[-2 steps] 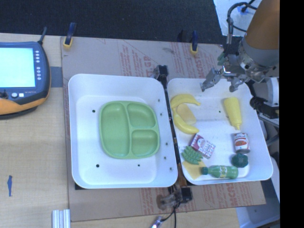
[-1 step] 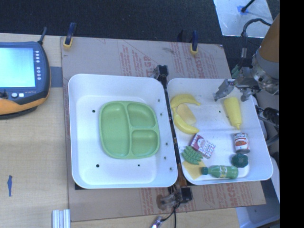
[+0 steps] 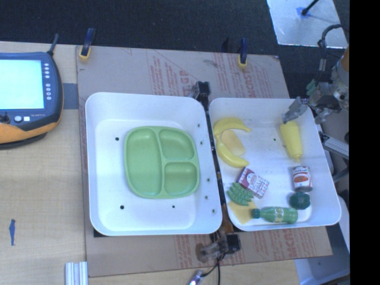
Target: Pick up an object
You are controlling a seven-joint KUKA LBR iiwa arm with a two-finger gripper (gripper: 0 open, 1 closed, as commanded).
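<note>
The right bin [image 3: 332, 209] holds several toy foods. A yellow corn cob [image 3: 292, 140] lies at its far right, with a red can [image 3: 301, 178] and a dark green round piece [image 3: 300, 200] below it. Two bananas [image 3: 231, 126] [image 3: 232, 157] lie at the left side. A red-and-white packet [image 3: 254, 181], a green leafy piece [image 3: 238, 193] and a green bottle [image 3: 274, 215] sit toward the front. My gripper [image 3: 307, 113] hovers at the bin's far right corner, just above the corn cob's top end, open with nothing between its fingers.
The left bin [image 3: 101, 212] carries a green divided plate [image 3: 161, 161]. An orange-and-grey teach pendant [image 3: 27, 97] rests on the bench at far left. Clamps [image 3: 86, 43] [image 3: 242, 51] grip the back edge of the board.
</note>
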